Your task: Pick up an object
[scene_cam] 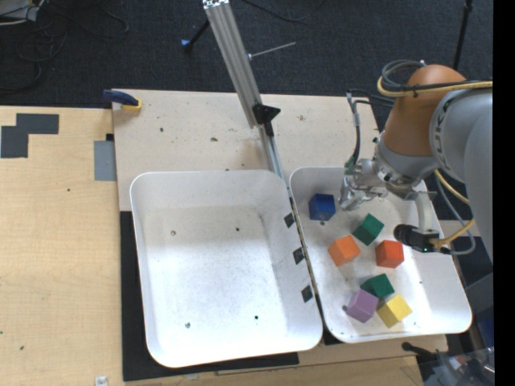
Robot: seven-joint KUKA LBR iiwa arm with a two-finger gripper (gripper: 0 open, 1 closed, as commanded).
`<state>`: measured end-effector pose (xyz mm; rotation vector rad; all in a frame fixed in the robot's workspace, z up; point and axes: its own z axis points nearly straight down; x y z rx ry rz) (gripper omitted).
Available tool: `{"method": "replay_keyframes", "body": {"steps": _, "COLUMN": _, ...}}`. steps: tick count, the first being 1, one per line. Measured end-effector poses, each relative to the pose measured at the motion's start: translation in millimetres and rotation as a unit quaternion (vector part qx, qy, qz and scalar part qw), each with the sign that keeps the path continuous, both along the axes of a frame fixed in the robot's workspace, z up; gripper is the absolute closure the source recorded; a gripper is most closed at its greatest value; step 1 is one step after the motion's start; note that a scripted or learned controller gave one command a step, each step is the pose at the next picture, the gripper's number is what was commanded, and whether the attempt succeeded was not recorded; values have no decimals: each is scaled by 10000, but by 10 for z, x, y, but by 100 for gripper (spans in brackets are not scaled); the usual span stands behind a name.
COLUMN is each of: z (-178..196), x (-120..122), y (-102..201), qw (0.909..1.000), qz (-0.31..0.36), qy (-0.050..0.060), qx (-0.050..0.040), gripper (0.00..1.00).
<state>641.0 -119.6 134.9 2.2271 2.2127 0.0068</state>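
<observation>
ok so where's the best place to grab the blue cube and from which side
Probably from straight above, closing on two opposite flat side faces of the blue cube. It sits alone near the right bin's back left corner, apart from the other cubes, with the gripper just beside it.

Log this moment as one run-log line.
gripper: beside blue cube, nothing seen held | right bin: seven cubes | pick: not yet done

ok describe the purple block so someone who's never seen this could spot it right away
Look at the right-hand white bin, the one holding the coloured blocks. Go to its near edge, where three blocks cluster. The purple block is the leftmost, touching a dark green block behind it, with a yellow block to its right; it is the one purple block.
</observation>
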Motion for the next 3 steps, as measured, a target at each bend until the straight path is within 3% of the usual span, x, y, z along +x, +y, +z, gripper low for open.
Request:
{"method": "replay_keyframes", "body": {"steps": 2, "z": 918, "x": -63, "y": -54, "qw": 10000, "qz": 15, "qy": 7, "qx": -10, "gripper": 100}}
{"method": "replay_keyframes", "body": {"steps": 3, "z": 849, "x": -92, "y": 502, "qw": 10000, "qz": 51, "qy": 44, "qx": 6, "gripper": 100}}
